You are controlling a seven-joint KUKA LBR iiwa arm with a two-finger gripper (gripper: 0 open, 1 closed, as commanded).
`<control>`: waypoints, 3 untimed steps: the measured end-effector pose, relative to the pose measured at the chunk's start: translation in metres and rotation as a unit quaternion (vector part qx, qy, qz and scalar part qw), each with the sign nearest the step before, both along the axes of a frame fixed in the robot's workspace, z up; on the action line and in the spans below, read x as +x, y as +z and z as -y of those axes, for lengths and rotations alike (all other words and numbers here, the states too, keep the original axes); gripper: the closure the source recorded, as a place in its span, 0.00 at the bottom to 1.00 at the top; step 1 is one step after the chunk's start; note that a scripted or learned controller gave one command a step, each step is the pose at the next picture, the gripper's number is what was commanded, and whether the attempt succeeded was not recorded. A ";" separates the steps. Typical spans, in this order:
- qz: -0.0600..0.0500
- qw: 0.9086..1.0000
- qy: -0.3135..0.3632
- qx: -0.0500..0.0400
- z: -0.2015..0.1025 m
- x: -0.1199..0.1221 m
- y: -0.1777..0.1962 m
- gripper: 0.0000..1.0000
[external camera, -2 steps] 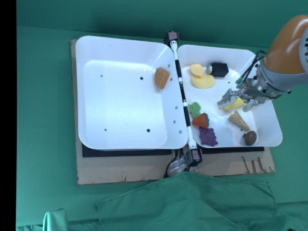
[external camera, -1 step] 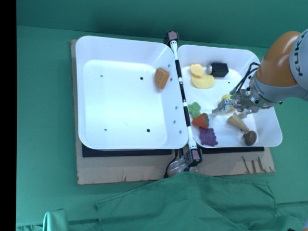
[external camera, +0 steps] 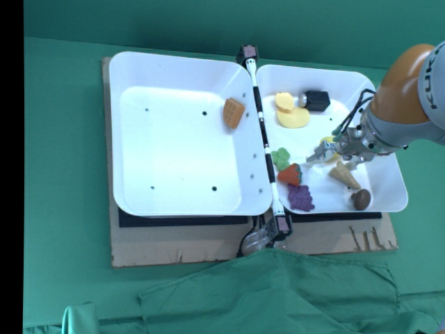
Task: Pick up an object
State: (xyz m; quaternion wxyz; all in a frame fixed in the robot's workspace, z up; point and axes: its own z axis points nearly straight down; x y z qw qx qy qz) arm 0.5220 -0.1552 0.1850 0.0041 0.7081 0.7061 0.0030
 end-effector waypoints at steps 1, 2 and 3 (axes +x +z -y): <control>0.007 1.000 -0.002 -0.003 0.003 0.003 0.014 1.00; 0.000 1.000 -0.001 -0.001 0.012 -0.003 0.068 1.00; 0.001 1.000 0.000 -0.001 0.005 -0.008 0.124 1.00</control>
